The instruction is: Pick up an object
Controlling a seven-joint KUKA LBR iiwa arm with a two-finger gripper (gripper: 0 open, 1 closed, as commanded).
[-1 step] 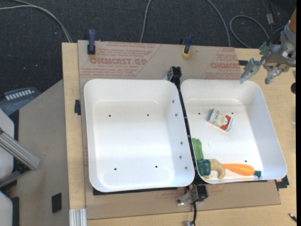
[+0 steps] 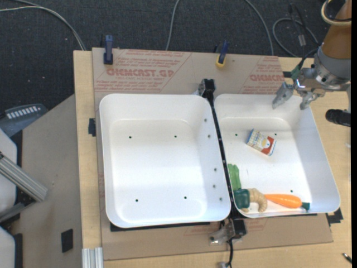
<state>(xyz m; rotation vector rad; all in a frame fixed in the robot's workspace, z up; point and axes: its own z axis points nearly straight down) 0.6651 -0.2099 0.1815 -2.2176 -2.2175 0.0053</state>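
Note:
My gripper [image 2: 293, 99] hangs over the far right corner of the right bin [image 2: 318, 149], its two fingers spread apart and nothing between them. Below it in that bin lies a small blue, white and red carton [image 2: 261, 142], near the middle. Along the near wall lie an orange carrot [image 2: 283, 200], a beige ginger-like piece [image 2: 257, 199], a dark green block [image 2: 241, 197] and a light green strip [image 2: 233, 175].
The left bin [image 2: 162, 158] sits beside the right one, with a black divider [image 2: 216, 144] between them. Blue [image 2: 107, 48] and yellow [image 2: 222, 55] clamps hold the board at the far edge. Cables trail across the dark floor beyond.

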